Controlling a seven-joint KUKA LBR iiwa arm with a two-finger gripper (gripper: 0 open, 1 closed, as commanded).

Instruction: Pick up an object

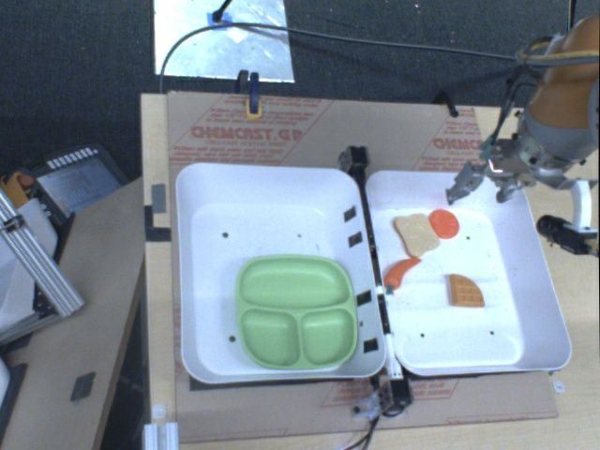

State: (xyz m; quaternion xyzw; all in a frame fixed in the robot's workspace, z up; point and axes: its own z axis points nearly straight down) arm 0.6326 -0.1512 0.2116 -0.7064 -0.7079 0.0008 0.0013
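Below my claw (483,187) lie a waffle piece (465,292), red pepper (402,271), bread slice (416,233) and tomato (443,222), while it hangs spread and empty, apparently poised for choosing.

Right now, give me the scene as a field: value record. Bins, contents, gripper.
left bin: holds a green divided plate, three compartments, toward the near side
right bin: holds four small food-like items
bread slice: tan, far-left part of the bin, touching the red round piece
red round piece: just right of the bread slice
orange-red curved piece: near the divider, just in front of the bread slice
waffle wedge: brown, lies apart, mid-bin
gripper: above the right bin's far edge, fingers spread, nothing between them
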